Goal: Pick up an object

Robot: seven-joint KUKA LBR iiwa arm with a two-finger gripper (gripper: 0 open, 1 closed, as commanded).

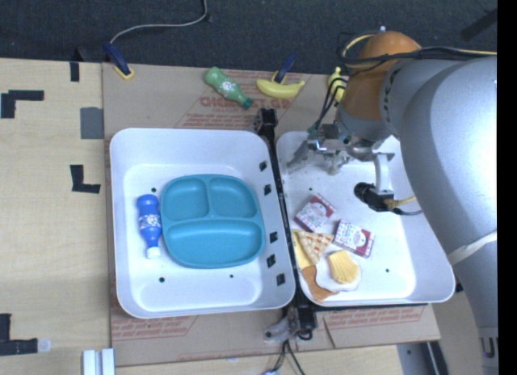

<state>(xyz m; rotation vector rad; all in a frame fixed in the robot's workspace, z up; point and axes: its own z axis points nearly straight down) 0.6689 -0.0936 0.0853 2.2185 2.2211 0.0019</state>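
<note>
Left bin [121, 204]: a blue bottle [149, 225] is laid along the left wall, touching the left edge of a teal divided tray [212, 220] that takes up the middle; bare floor is left along the top and bottom walls. On the counter [48, 204] above the bins, a green bottle [227, 87] and a banana [279, 86] are seen lying well apart from both rims. Right bin [404, 284]: two small red packets [315, 213] [354, 238] are placed mid-floor, with a waffle-like piece [313, 244] and a yellow block on a white disc [340, 269] crowded against the lower left corner near the divider. The gripper [323, 151] is positioned over the bin's upper left corner, close to the rim; its state cannot be told, and nothing is seen held. Open floor remains on the right side of that bin.
</note>
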